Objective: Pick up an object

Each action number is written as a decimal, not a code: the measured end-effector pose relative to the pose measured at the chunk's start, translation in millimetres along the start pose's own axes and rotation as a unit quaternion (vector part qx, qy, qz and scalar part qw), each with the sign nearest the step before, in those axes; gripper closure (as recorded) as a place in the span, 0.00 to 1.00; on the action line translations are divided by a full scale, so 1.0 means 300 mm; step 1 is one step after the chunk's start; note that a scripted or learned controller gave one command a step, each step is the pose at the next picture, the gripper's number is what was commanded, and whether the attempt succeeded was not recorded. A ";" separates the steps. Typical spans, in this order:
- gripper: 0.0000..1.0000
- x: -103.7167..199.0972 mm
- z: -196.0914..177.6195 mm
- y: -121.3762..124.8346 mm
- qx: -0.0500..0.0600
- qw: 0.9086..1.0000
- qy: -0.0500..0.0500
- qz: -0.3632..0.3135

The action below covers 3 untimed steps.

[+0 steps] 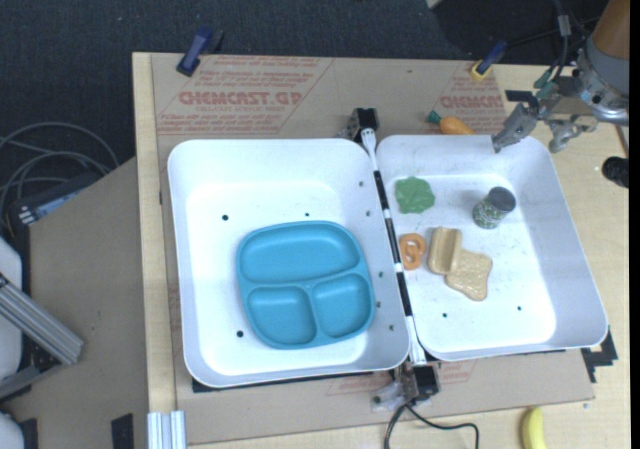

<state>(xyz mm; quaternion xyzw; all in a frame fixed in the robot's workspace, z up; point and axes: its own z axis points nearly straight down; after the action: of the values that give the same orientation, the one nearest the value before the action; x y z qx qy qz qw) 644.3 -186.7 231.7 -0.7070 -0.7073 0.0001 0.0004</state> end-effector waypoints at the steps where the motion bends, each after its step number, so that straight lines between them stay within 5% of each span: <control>1: 0.00 -0.072 0.485 -0.073 0.001 1.000 0.000 0.001; 2: 0.00 0.000 0.491 -0.159 0.001 1.000 0.001 0.000; 3: 1.00 -0.001 0.455 -0.156 -0.001 1.000 0.000 0.000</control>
<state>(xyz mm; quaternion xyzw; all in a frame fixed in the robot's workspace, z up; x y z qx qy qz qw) 597.4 -186.8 95.1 -0.7073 -0.7069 -0.0004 -0.0003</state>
